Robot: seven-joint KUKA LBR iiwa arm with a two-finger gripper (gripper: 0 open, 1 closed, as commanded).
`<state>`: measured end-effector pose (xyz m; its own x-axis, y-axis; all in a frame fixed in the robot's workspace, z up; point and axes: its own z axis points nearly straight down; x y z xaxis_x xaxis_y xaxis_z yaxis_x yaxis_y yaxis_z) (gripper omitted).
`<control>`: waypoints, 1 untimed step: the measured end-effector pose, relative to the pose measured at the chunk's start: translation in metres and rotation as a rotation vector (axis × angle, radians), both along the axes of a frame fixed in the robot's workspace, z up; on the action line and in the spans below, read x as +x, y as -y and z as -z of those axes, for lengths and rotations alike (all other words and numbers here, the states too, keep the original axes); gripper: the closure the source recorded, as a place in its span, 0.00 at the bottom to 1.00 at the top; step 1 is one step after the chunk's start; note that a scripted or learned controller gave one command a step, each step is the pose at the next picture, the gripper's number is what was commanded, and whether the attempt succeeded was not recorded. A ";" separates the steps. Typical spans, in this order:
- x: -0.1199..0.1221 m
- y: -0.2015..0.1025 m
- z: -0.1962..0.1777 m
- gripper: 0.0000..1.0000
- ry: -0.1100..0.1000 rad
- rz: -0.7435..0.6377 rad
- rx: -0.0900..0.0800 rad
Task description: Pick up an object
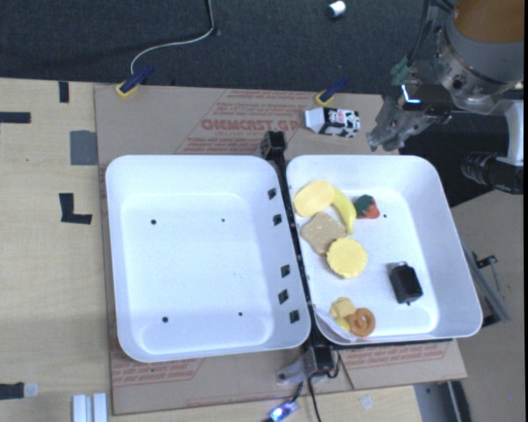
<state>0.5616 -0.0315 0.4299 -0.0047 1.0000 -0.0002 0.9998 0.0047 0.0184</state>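
Dark carpet runs across the top of the scene, and below it a cardboard sheet (246,121) lies on the pale bench, carrying two white bins side by side. Red print on the cardboard looks like "CHEMCAST GP", though it is faint. The gripper (389,137) hangs above the cardboard just off the right bin's (449,227) far rim, at about one o'clock from that bin's middle; whether its jaws are spread or closed I cannot tell, and nothing shows between them.

All the candidate things sit in the right bin: a yellow disc (346,258) near the middle, a tan slab (321,231) touching it at ten o'clock, a yellow banana-like piece (342,209), a small red and green thing (365,207), a black block (406,283) at four o'clock, and an orange ring (362,322) near the front rim. From the gripper, the closest pieces lie toward seven o'clock, so the coming move looks like a reach inward and down. The black block's long axis runs roughly twelve to six. A small black-and-white tag (334,121) lies on the cardboard at nine o'clock from the gripper; its print is unreadable.
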 end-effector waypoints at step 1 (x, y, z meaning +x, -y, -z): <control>0.039 0.042 -0.038 1.00 -0.012 0.006 -0.003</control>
<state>0.6010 -0.0733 0.4682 0.0012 1.0000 -0.0033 1.0000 -0.0012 0.0063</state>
